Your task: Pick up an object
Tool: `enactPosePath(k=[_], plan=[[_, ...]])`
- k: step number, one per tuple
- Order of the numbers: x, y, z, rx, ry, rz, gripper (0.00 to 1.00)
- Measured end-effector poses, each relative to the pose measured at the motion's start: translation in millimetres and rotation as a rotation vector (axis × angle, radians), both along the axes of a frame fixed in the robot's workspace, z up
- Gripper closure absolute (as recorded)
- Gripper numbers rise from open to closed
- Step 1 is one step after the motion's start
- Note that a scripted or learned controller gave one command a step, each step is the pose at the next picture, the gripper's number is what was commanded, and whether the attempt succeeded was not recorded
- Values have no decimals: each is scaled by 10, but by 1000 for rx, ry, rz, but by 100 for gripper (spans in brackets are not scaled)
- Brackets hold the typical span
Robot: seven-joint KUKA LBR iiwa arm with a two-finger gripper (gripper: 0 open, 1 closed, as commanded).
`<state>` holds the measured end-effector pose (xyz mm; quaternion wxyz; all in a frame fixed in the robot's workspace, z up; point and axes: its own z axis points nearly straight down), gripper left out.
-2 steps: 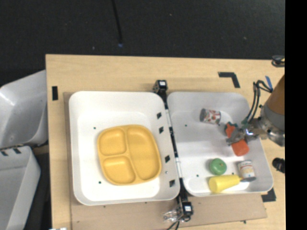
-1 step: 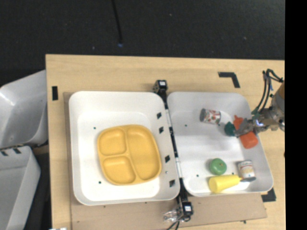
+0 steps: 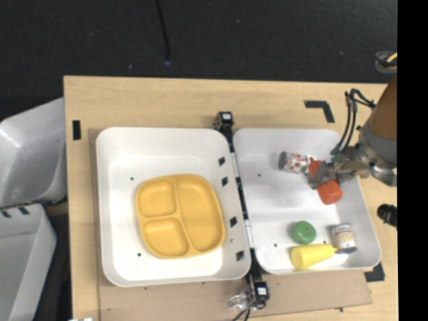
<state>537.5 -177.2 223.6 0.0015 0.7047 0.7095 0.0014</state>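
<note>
Two white bins sit side by side: the left bin [image 3: 114, 259] holds a yellow divided plate [image 3: 179, 215]. The right bin [image 3: 267, 254] holds a small tube [image 3: 296, 161], orange object [image 3: 330, 192], green lid [image 3: 303, 231], small jar [image 3: 343, 236] and yellow cone [image 3: 311, 255]. The claw [image 3: 323, 173] hangs over the orange object, its state unclear.

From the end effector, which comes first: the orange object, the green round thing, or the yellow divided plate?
1. Orange object, right beside the end effector, right bin.
2. Green round thing, lower in the right bin.
3. Yellow divided plate, left bin.
</note>
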Motion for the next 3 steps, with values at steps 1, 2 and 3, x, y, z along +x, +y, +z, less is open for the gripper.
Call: enactPosePath(k=[1, 2, 3], plan=[[38, 607, 4, 1, 3, 1, 100], [70, 1144, 117, 1, 1, 1, 100], [-7, 1685, 236, 2, 1, 1, 100]])
